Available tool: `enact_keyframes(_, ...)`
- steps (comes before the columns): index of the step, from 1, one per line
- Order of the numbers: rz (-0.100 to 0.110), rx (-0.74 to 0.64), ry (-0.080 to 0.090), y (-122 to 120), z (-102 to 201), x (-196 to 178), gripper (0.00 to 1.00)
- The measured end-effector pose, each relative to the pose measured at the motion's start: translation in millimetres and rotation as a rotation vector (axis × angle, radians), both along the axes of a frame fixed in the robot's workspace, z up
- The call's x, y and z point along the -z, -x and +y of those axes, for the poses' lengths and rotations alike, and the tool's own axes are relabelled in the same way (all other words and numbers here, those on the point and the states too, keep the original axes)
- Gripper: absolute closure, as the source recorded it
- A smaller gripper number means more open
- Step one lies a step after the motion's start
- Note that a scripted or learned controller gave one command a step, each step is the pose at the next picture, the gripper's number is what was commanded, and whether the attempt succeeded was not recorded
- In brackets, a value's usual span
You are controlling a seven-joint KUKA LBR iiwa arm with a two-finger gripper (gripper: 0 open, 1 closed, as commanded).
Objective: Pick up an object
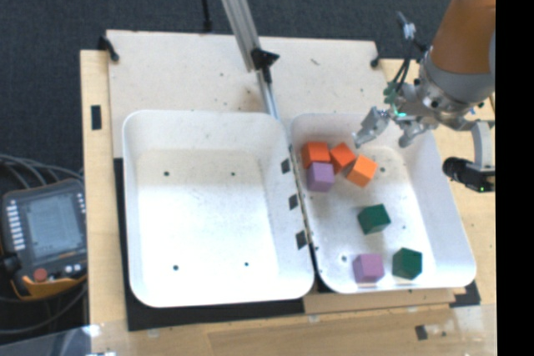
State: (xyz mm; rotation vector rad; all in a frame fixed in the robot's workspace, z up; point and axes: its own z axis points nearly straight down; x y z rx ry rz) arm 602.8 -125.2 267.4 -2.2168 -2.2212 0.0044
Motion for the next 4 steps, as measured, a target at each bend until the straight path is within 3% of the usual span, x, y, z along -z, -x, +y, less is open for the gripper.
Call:
enact_keyframes(1,-0.005,0.001,0.001,-0.7,-0.2,-2.9,0.0)
enact_keyframes(4,-0.001,0.004,0.002,1.7,-28.6,158.4,0.0)
